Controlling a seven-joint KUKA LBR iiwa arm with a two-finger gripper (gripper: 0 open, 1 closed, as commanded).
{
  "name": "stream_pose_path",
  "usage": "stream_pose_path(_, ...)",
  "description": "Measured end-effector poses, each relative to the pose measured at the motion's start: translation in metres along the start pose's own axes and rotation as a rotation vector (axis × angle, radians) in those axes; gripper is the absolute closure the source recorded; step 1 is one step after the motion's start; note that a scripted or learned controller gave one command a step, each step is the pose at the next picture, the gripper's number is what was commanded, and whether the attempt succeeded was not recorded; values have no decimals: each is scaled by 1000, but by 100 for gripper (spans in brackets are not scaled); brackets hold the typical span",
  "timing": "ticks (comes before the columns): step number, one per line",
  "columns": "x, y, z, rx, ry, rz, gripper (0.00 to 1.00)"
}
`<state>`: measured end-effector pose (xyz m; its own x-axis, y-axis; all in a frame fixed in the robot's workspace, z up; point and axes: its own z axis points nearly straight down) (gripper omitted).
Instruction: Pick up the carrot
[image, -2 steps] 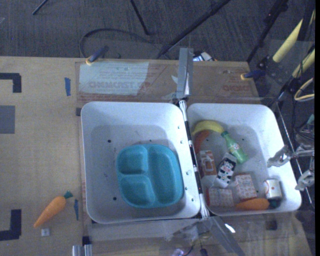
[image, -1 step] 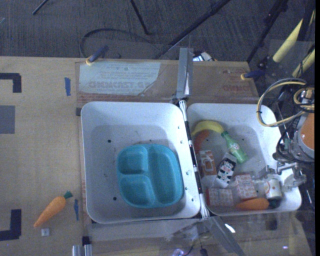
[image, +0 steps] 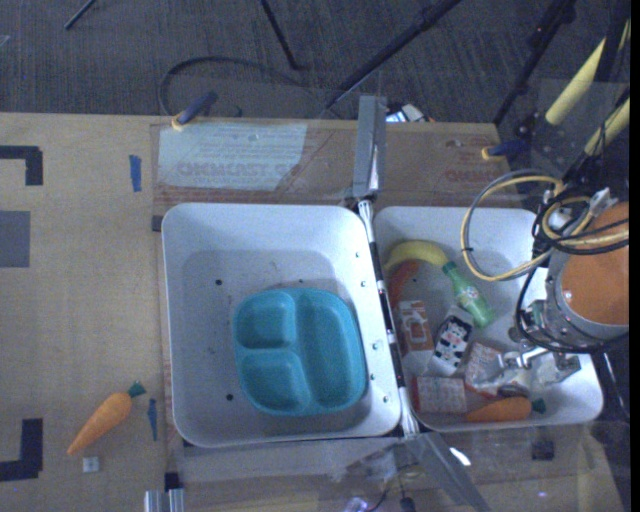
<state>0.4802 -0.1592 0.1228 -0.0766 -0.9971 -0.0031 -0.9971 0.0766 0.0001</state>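
White left bin (image: 190, 250) holding teal tray (image: 298, 350), right bin (image: 500, 225) with carrot (image: 498, 409) (banana (image: 418, 254) too), fingers' (image: 520, 362) spread unclear.

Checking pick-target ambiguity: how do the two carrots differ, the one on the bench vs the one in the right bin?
The bench carrot lies outside the bins, on the wood left of the left bin; the bin carrot lies inside the right bin, near its front wall.
The bench carrot lies diagonally, alone; the bin carrot lies almost level, crowded by packets.
The arm's tool is just above the bin carrot, far from the bench carrot.
Both are orange with green tops.
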Motion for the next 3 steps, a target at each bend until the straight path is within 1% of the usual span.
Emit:
stream_pose_path(1,28,-7,31,10,-2,233,0)
stream_pose_path(2,52,-8,22,12,-6,-83,0)
stream_pose_path(3,57,-4,-66,2,0,-295,0)
